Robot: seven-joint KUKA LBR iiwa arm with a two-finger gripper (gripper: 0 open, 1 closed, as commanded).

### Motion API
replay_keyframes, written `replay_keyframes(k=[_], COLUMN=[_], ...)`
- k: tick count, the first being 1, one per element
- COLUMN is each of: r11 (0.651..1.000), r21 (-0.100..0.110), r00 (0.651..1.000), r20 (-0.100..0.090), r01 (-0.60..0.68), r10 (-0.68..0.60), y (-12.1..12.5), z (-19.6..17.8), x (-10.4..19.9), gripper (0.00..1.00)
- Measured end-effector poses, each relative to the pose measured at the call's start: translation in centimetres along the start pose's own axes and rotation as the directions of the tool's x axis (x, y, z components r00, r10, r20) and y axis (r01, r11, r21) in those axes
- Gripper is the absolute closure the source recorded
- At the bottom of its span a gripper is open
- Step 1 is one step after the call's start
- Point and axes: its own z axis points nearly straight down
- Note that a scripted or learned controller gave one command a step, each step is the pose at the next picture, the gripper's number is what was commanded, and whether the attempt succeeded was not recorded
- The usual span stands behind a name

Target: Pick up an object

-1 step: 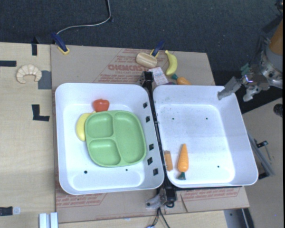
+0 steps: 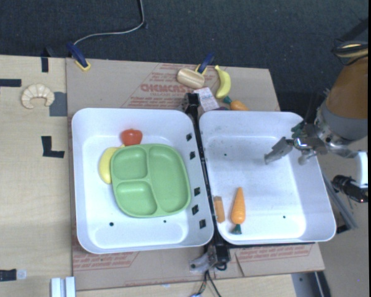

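Here's the hand (image 2: 284, 150), hanging over the right side of the right bin (image 2: 260, 121), right of frame centre. Its fingers look spread apart and nothing sits between them, though they're small and a bit blurred. The nearest candidate is the toy carrot (image 2: 237, 206), low in that bin toward the bottom of the frame, well apart from the hand. Orange, tapered, smooth, green stub at its lower end, lying flat with a small orange-brown piece (image 2: 218, 209) just beside it on its left. Risk, as I see it: that rounded taper could squirt out of a pinch, or the fingers could catch the neighbour instead. The bin's centre wall is close too; a descent off to the left could clip it.
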Motion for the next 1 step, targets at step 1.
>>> replay_keyframes(k=[1], r11=[1.0], r21=[-0.001], r00=[1.0], r20=[-0.001], r01=[0.001], r10=[-0.001], y=[-2.06], z=[12.03], x=[6.35], gripper=[0.0])
